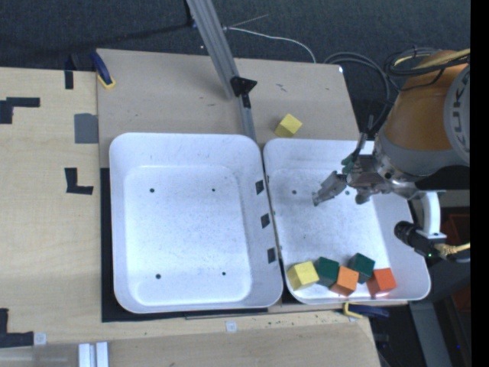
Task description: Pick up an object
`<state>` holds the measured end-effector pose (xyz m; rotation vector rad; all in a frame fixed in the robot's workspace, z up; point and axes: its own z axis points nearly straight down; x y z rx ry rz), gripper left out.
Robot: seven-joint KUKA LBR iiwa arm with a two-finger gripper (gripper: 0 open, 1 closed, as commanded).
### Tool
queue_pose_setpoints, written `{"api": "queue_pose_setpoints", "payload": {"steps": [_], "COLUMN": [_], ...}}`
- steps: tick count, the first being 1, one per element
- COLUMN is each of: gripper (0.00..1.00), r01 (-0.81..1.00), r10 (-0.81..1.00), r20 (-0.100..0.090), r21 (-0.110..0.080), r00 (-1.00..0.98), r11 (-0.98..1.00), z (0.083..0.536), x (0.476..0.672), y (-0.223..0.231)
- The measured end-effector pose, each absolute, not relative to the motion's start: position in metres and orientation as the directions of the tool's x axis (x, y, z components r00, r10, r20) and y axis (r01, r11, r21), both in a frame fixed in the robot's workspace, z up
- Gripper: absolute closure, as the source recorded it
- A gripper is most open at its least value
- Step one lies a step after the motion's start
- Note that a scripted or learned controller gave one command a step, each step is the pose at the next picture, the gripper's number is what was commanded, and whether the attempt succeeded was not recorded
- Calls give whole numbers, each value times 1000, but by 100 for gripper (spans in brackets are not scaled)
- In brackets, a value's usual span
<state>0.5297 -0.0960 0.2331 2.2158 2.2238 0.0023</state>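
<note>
Several small blocks lie along the near edge of the right bin (306,228): a yellow block (302,273), a dark green block (328,267), an orange block (346,280), a second green block (362,264) and a red-orange block (382,280). My gripper (341,194) hangs over the middle of the right bin, well behind the blocks. Its fingers stand open with nothing between them.
The left bin (191,228) sits beside the right one, and they share a raised middle rim. Another yellow block (289,125) lies on the bench behind the right bin. A grey metal pole (218,40) slants down to the bins' far junction. Cables loop at the back right.
</note>
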Motion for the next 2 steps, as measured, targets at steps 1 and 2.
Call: {"api": "queue_pose_setpoints", "payload": {"steps": [1,2], "gripper": [0,0], "r01": [1000,1000], "r10": [1000,1000], "r20": [-3,-3], "r21": [8,1], "r00": [-3,1], "r11": [3,-1], "z": [287,289], "x": [591,627], "y": [-102,-143]}}
